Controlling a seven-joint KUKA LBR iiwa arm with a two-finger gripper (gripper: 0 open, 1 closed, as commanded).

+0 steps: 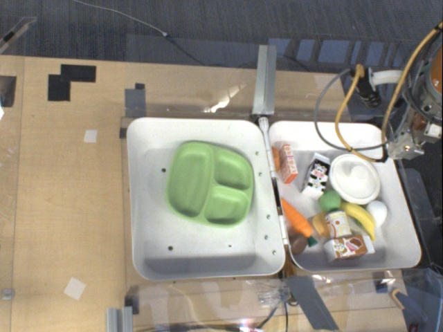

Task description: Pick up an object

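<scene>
Hand (415, 138) at right bin's (408, 206) far right corner, grip state unclear; green divided plate (210, 182) centred in left bin (149, 185); white bowl (355, 176), banana (360, 218), carrot (297, 218) in right bin.

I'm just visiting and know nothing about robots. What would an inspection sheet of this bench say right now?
Surface: tan bench bearing two white bins side by side.
Job's things: right bin holds a white bowl, banana, carrot, green round toy, white egg and small cartons and jars.
Clutter: left bin holds a green divided plate.
Grippers: arm's wrist at the right bin's far right corner; fingers hard to make out.
Cables: yellow and black cables looping near the arm; a thin wire on the floor.
Surroundings: dark carpet beyond the bench; black marks on it.
</scene>
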